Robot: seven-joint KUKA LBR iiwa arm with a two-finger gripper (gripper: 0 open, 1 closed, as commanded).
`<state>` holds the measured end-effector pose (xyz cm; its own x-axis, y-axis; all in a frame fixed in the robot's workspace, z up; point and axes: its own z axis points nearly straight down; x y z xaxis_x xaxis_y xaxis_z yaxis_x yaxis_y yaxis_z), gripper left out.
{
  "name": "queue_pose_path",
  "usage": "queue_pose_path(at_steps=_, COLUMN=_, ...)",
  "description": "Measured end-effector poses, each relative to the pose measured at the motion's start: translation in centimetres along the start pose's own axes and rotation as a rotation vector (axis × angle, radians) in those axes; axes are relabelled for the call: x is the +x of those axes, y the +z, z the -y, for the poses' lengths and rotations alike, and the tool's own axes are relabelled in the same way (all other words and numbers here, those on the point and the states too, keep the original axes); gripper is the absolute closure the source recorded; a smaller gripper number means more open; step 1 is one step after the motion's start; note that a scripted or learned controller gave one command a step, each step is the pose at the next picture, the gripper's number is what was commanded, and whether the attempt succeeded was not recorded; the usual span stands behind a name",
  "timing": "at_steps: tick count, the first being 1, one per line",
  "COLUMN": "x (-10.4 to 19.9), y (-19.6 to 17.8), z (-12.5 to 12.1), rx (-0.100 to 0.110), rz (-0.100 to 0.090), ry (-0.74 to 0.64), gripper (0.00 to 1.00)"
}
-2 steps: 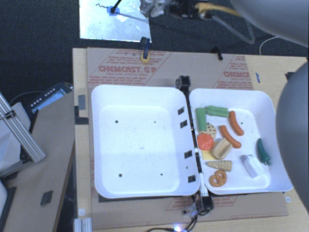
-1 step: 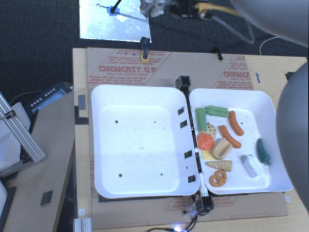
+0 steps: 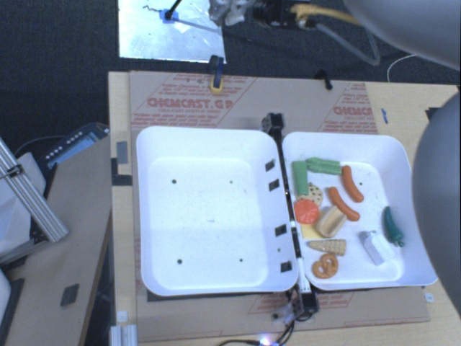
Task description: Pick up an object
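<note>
Jaws raised beyond bins, opening cannot be told | toy food in right bin

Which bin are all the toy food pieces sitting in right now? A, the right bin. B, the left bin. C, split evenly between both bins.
A: the tomato, sausages, pretzel and the rest all lie in the right bin.

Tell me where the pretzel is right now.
The pretzel lies in the right bin, near its front edge, just below the corn cone and left of the white block.
</note>
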<state>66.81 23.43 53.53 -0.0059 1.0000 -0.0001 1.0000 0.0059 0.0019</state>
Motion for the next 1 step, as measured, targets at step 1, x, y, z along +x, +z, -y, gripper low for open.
queue_pose_path(at_steps=1, x=0.00, y=0.00, z=0.00, rx=0.000, rz=0.000, ry=0.000, gripper=1.00)
